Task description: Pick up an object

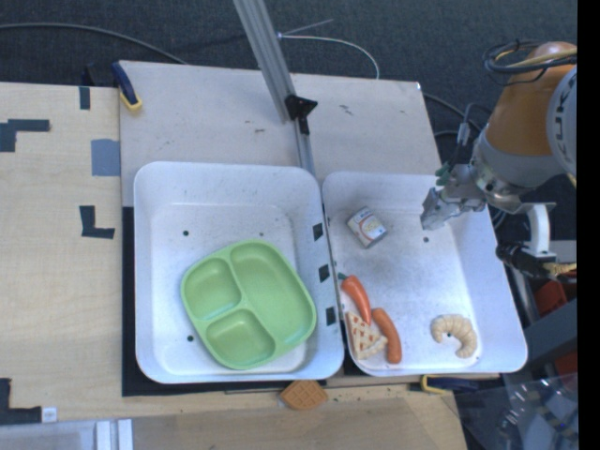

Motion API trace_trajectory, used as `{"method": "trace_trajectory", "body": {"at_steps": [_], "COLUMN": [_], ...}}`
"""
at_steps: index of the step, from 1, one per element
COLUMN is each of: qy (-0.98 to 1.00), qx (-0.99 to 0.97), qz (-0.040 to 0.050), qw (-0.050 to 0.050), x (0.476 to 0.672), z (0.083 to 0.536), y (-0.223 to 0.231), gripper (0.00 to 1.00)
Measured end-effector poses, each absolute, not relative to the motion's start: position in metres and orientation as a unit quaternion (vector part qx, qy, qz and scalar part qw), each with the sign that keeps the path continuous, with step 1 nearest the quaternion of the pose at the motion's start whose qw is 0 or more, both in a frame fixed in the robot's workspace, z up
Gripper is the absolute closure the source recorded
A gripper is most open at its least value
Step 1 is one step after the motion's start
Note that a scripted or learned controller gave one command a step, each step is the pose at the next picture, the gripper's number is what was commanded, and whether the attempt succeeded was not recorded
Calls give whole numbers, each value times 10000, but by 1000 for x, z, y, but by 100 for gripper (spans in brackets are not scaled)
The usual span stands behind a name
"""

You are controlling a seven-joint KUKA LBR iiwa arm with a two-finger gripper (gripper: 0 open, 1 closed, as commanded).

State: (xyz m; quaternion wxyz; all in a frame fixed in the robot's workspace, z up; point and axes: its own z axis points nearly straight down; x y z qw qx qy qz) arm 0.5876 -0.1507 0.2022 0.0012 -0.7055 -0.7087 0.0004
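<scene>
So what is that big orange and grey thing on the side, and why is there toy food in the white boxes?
That is a robot arm. At its end sits a gripper, a two-fingered claw for picking things up. It is too small here to tell whether it is open or shut, and I see nothing in it. One camera looks down from above at a slant, and the arm reaches in from the right.

On the bench are two white bins. The left bin holds a green plate with three sections. The right bin holds a small packet, a carrot, a waffle piece, a sausage and a croissant. The robot's job is to pick one up.
</scene>
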Motion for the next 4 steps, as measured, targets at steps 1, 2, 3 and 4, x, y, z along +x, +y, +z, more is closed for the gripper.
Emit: {"method": "trace_trajectory", "body": {"at_steps": [1,2,3,4], "qy": [-7093,-7090,-7098,-7102], "qx": [-7049,-7052,-7044,-7040], "qz": [3,9,1,2], "qw": [19,19,13,17], "x": [565,547,546,534], "z": [209,210,213,223], "y": [-93,-50,4,64], "gripper": [100,100,100,100]}}
